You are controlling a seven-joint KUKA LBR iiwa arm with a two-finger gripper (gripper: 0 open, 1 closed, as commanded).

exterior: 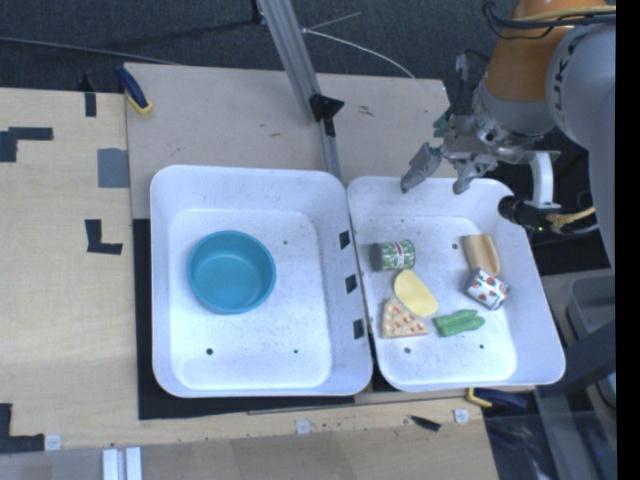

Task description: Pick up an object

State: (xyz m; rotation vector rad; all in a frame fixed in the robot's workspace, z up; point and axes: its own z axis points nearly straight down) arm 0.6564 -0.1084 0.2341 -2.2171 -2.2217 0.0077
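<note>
My gripper (440, 174) hangs above the far edge of the right bin (530, 363), fingers spread open with nothing between them. Below it in that bin lie several small items: a green-labelled can (396, 256) on its side, a yellow lemon-like piece (415, 293), a pizza slice (402, 322), a green pepper-like piece (459, 322), a tan bread-like piece (481, 253) and a red-and-white can (486, 289). The can lies nearest to the gripper, well apart from it.
The left bin (170, 348) holds a blue bowl (232, 271). A slanted metal pole (292, 48) rises behind the bins. Black clips (351, 283) sit along the seam between the bins. The grey arm with its orange band (545, 28) fills the upper right.
</note>
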